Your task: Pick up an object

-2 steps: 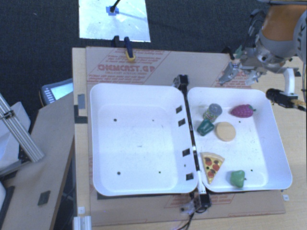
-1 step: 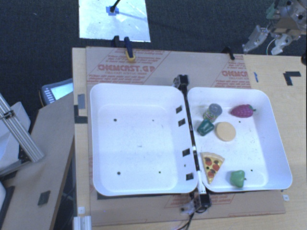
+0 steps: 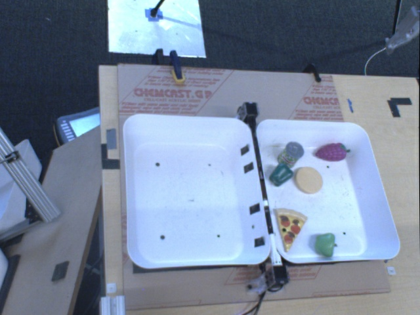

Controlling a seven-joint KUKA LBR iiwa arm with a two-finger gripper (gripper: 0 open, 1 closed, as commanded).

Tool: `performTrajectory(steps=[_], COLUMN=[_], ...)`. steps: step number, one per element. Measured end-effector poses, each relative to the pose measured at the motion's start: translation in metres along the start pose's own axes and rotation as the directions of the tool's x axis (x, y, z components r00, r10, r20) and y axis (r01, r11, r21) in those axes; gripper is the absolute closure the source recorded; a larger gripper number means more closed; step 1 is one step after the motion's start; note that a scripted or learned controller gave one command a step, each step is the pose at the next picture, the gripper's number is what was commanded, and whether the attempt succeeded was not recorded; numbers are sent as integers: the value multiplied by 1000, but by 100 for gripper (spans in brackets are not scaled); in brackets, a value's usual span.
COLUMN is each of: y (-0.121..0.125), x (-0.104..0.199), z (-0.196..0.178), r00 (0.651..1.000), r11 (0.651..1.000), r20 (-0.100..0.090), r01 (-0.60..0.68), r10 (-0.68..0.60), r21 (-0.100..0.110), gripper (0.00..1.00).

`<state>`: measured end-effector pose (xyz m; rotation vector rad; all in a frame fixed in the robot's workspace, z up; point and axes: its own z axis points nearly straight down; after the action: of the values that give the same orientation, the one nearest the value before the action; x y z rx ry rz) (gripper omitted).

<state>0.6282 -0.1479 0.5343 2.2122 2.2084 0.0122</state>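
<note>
The right bin (image 3: 374, 176) holds several toy foods. A grey can (image 3: 290, 153) lies near the bin's upper left, with a dark green piece (image 3: 281, 174) just below it. A pink strawberry (image 3: 331, 151) rests at the upper middle. A round tan cookie (image 3: 308, 180) sits in the centre. A pizza slice (image 3: 290, 227) lies at the lower left beside the divider, and a green pepper (image 3: 325, 243) sits to its right near the front wall.
The left bin (image 3: 131, 195) stands beside the right one, joined by black clips (image 3: 252, 169). Both rest on a cardboard sheet (image 3: 216, 90) on the wooden bench. A metal plate (image 3: 156, 17) lies behind the bench.
</note>
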Motion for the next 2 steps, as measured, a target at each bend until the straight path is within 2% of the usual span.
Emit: performTrajectory(steps=[1,2], y=[2,-39], x=[3,51], z=[-3,-3], r00=[1000,1000], r11=[1000,1000], r20=[-2,-7], r01=[8,10], r10=[-8,-9], r21=[9,13], gripper=[100,100])
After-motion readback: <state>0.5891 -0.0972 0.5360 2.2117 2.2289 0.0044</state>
